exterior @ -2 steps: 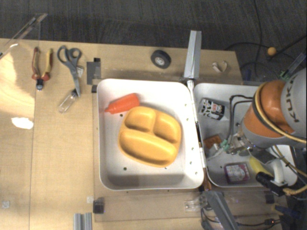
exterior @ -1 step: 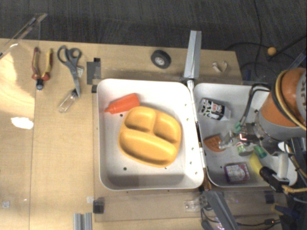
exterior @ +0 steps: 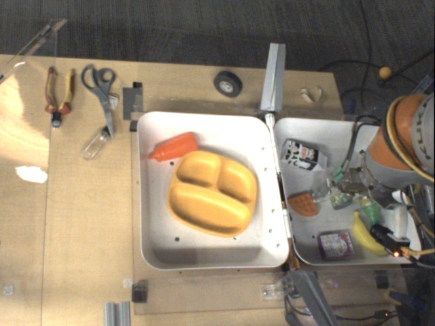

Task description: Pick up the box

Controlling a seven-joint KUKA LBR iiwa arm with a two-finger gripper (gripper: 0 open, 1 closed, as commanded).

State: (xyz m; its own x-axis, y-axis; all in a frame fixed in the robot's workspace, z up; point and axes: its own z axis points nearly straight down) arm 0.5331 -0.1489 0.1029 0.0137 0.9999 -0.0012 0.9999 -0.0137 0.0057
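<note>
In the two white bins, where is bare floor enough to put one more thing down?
The left bin has bare floor along its near edge and left wall, beside the yellow tray and the carrot. The right bin is crowded: the box, the banana, a purple packet and the arm leave little room.

We see a pale wooden bench (exterior: 75, 236) under bright glare at its left, with dark grey carpeted floor (exterior: 170, 12) beyond.

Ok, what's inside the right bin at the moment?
The right bin holds a black-and-white box, an orange piece, a purple box, a banana and something green. The arm covers its right side, hiding whatever lies beneath.
</note>
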